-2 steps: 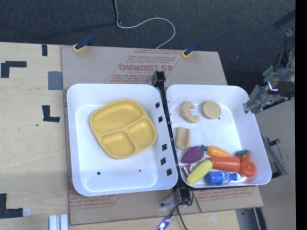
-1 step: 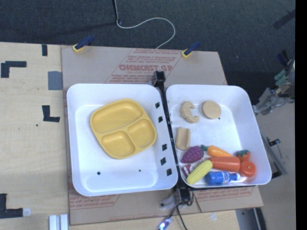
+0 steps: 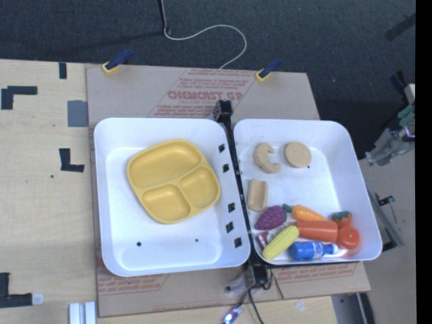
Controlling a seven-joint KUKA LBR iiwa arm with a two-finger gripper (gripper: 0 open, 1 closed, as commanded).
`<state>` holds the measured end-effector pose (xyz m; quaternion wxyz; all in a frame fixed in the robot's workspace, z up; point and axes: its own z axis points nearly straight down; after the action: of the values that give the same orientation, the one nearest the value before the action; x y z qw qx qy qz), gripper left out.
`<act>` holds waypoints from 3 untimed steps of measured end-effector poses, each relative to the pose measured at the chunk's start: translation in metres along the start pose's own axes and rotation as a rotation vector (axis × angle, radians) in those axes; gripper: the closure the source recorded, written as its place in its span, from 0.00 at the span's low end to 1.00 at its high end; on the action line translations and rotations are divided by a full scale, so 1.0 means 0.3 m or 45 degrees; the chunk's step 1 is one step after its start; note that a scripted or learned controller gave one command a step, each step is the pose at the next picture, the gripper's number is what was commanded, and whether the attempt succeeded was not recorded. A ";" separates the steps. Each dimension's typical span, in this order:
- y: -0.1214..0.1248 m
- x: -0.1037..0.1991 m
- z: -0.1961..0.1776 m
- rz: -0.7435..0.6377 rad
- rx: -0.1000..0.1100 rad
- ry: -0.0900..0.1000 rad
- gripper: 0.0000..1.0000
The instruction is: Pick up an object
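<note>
The right bin [image 3: 351, 147] holds several toy foods. A tan croissant [image 3: 267, 158] and a round tan biscuit [image 3: 298, 154] lie at its back. A tan block [image 3: 257, 195] rests by the divider. Along the front are purple grapes [image 3: 271, 217], an orange carrot [image 3: 309, 214], a red-orange sausage [image 3: 317, 231], a red tomato [image 3: 348, 237], yellow corn [image 3: 280, 241] and a blue bottle [image 3: 312, 250]. My gripper [image 3: 391, 144] sits as a grey shape at the right edge, outside the right bin and apart from every object.
A yellow three-compartment plate [image 3: 172, 181] lies in the left bin [image 3: 111, 201]. Both bins rest on a cardboard sheet [image 3: 202, 93] held by two clamps. A white cable [image 3: 209, 32] loops behind the bins.
</note>
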<state>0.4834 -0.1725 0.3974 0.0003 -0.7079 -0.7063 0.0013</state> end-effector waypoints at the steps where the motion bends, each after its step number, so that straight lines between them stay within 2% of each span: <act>1: 0.000 -0.062 0.090 0.000 0.002 0.001 1.00; 2: 0.074 -0.115 0.224 -0.002 0.001 0.001 1.00; 3: 0.074 -0.111 0.183 -0.005 -0.003 0.000 1.00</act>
<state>0.5054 -0.2060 0.3424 -0.0005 -0.7066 -0.7076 0.0005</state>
